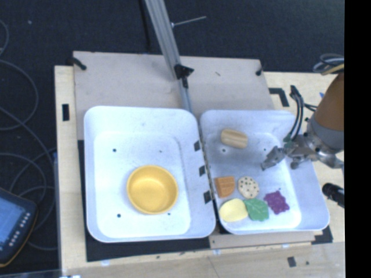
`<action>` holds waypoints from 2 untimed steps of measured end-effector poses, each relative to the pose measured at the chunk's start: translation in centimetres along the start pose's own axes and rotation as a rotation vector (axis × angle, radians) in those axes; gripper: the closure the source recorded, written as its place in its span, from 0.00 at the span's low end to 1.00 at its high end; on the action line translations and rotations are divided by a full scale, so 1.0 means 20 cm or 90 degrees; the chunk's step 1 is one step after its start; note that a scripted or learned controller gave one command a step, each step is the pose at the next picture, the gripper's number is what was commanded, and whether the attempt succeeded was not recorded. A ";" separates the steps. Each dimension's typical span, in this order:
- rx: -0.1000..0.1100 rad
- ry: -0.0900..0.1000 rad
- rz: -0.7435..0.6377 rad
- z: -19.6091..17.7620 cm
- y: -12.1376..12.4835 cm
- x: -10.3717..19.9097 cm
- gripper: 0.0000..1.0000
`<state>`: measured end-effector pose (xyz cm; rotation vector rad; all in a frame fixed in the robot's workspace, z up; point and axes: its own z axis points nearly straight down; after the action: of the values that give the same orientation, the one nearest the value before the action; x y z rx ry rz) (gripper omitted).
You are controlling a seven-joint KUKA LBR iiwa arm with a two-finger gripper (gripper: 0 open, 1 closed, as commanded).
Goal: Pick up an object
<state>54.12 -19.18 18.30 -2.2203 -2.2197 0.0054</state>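
The camera looked down at a slant on a bench point(66, 155) bearing two shallow white bins side by side. The left bin point(104, 132) held a yellow bowl point(152, 189), upright, toward the near half of its floor. The right bin point(307, 207) held six small things. A tan roll point(234, 138) lay on its side in the far part, well apart from the rest. The others clustered toward the near edge: an orange block point(225, 185), with a speckled cookie point(248, 186) just beside it on its right; in front of them a yellow lump point(233, 210), touching a green piece point(257, 208) on its right; and a purple piece point(276, 201) just beside the green one, farther right. The arm point(330, 106) reached in from the right, its orange band above a grey wrist, and the gripper point(279, 157) hung over the right part of the right bin, between the roll and the cluster, pointing toward the bin's middle. Nothing sat between its fingers, which looked slightly apart, though the grey metal blurred together there. A slanted metal rail point(162, 28) ran from the top of the view down to the gap between the bins. A screen point(11, 222) lay on the dark floor at lower left, among loose cables point(23, 114).
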 end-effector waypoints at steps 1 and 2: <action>0.000 0.000 0.001 0.29 0.04 0.02 0.00; -0.003 -0.001 0.002 0.41 0.04 0.01 0.00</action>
<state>54.85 -18.94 10.02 -2.2264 -2.2197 0.0029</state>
